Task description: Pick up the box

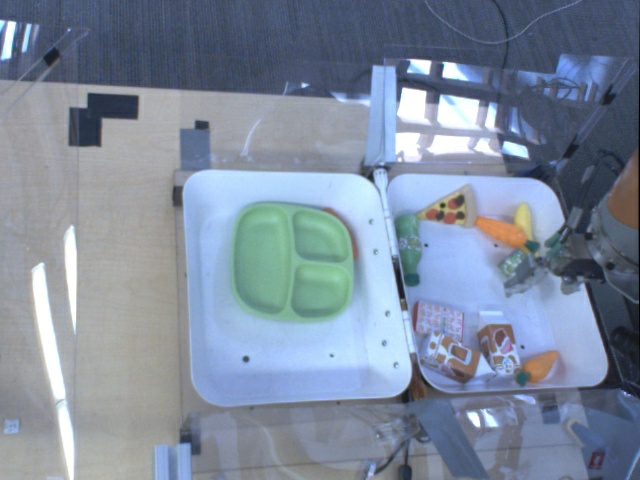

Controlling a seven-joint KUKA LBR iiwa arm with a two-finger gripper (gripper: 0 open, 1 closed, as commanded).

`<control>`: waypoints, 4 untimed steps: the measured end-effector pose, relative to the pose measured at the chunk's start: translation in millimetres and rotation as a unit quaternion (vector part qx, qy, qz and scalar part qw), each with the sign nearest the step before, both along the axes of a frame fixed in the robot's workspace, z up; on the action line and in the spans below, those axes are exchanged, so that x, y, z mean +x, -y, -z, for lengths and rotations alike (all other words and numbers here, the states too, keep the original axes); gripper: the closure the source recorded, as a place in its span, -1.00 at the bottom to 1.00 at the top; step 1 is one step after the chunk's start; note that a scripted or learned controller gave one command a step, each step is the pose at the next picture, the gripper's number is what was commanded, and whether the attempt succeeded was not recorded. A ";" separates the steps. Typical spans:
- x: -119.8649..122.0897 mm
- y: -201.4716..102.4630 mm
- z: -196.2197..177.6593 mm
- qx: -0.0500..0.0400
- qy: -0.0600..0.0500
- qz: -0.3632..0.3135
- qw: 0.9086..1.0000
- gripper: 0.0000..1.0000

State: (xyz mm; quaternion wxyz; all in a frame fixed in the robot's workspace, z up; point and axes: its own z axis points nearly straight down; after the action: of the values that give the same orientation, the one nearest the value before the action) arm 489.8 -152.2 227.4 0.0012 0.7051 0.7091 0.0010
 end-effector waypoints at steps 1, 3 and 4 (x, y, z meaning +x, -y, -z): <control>61.1 -68.9 93.9 0.000 0.000 -0.055 0.998 -1.00; 7.4 -61.4 132.5 -0.006 0.016 -0.112 0.994 -1.00; 78.7 -51.4 138.5 -0.002 0.005 -0.127 0.992 -1.00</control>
State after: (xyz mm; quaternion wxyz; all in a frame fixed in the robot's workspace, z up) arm 568.5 -100.7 89.0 0.0060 0.6095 0.7928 0.0039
